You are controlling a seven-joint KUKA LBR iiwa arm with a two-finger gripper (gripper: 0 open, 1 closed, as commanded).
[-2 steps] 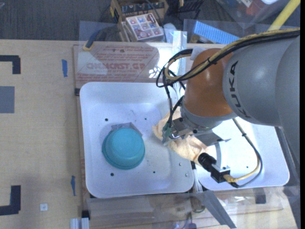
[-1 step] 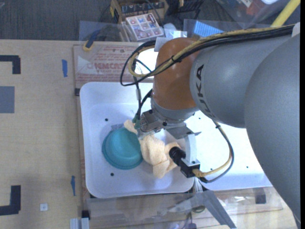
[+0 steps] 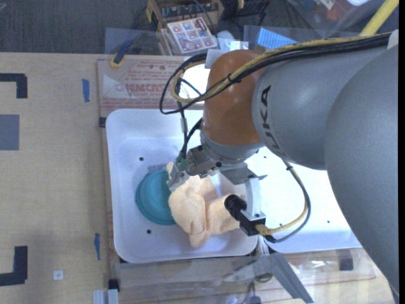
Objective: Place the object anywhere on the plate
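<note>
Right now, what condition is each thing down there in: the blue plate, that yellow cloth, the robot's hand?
Blue plate: flat in the left bin, its right side covered by the cloth.
Yellow cloth: crumpled in a heap, lying partly on the plate.
Gripper: low over the cloth and plate; its grip is hidden.

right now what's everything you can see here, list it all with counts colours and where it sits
bins: two, white, side by side on the bench
plate: one, teal, in the left bin, partly under the cloth
cloth: one, pale yellow, bunched up in the left bin, overlapping the plate's right side
bench: one, light wood, under the bins
tape marks: a few, blue, on the bench left of the bins
arm: one, grey with orange band, reaching in from the right over the cloth
</note>
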